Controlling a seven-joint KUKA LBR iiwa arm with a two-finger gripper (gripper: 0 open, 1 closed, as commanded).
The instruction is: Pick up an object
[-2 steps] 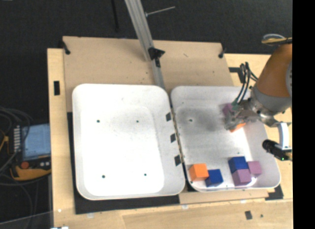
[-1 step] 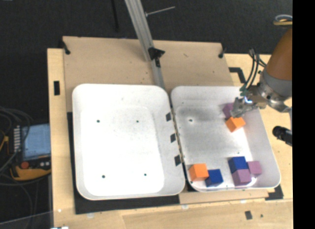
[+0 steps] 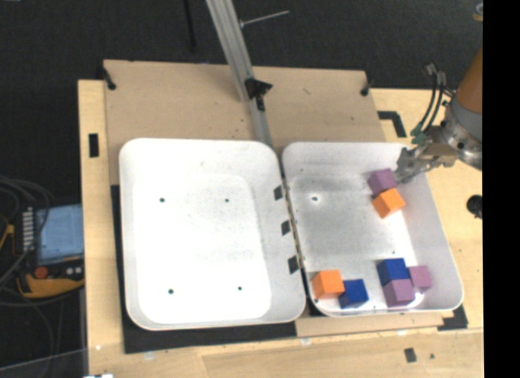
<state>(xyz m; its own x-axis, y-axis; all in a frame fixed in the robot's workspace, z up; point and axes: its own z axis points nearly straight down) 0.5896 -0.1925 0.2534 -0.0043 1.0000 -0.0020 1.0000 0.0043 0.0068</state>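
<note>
The right bin (image 3: 341,230) holds several small blocks. A purple block (image 3: 381,180) and an orange block (image 3: 389,202) sit together near its upper right. Along the front edge lie an orange block (image 3: 328,283), a blue block (image 3: 353,293), another blue block (image 3: 392,271), and two purple blocks (image 3: 399,291) (image 3: 420,277). My gripper (image 3: 409,162) hangs just up and right of the upper purple block, close to its corner. The arm comes in from the right edge.
The left bin (image 3: 199,230) lies beside the right one, with a row of black clips (image 3: 286,226) between them. A metal pole (image 3: 231,39) slants up from the bench's back. A blue device (image 3: 57,234) and cables lie off the bench's left.
</note>
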